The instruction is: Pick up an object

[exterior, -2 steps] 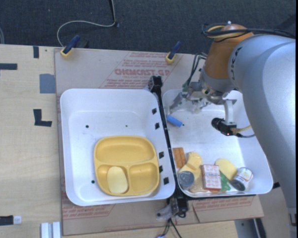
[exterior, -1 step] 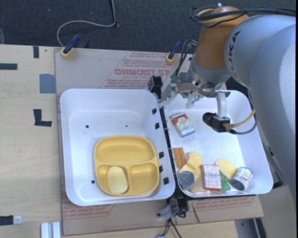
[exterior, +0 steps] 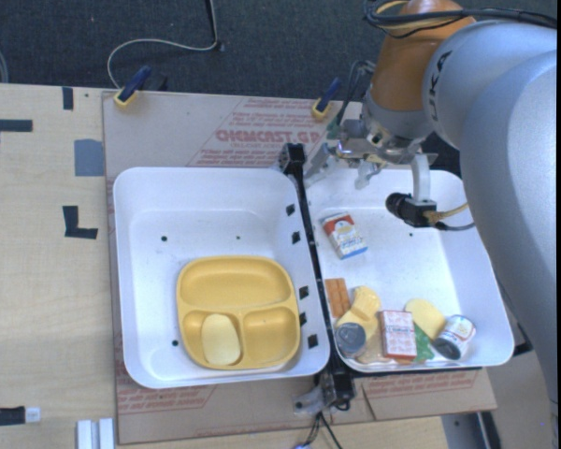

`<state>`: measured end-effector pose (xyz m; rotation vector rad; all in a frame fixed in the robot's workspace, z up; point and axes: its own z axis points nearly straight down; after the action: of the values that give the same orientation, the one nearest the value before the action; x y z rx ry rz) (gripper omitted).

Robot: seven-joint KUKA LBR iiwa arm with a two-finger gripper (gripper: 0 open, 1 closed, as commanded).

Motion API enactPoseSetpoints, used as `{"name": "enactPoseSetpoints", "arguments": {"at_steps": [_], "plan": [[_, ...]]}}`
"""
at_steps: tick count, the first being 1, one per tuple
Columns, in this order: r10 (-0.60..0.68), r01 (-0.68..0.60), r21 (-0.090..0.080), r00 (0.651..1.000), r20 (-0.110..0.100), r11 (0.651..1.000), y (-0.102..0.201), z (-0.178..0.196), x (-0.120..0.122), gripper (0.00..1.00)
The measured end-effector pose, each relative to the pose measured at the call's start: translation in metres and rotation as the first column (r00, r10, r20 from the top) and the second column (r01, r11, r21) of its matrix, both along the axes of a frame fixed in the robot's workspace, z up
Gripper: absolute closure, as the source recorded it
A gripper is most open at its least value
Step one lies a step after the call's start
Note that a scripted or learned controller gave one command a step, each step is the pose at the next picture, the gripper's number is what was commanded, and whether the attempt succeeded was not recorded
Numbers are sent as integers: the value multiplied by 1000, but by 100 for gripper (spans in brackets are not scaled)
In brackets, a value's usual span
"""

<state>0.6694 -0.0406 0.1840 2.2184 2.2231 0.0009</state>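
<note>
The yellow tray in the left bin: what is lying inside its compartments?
The yellow tray has three compartments. A pale yellow oval piece lies in the front left one. The other two show bare tray. The tray covers the left bin floor beneath it.

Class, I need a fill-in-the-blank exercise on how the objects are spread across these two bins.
The yellow divided plastic tray lies in the ____ white bin.
The small carton with a blue end lies in the ____ bin.
The gripper hovers over that bin's ____ end.
Answers: left, right, far
</note>
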Motion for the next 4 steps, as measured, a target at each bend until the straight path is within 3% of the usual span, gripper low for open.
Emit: {"name": "enactPoseSetpoints", "arguments": {"at_steps": [1, 2, 3, 4], "plan": [[-1, 1, -1, 1000, -2, 1000, -3, 0, -1, 0], [-4, 4, 0, 1000, -9, 1000, -14, 0, -89, 0], [-4, 4, -2, 1000, -6, 1000, -59, -99, -55, 0], [0, 0, 1, 1000, -4, 1000, -55, -84, -55, 100]]}}
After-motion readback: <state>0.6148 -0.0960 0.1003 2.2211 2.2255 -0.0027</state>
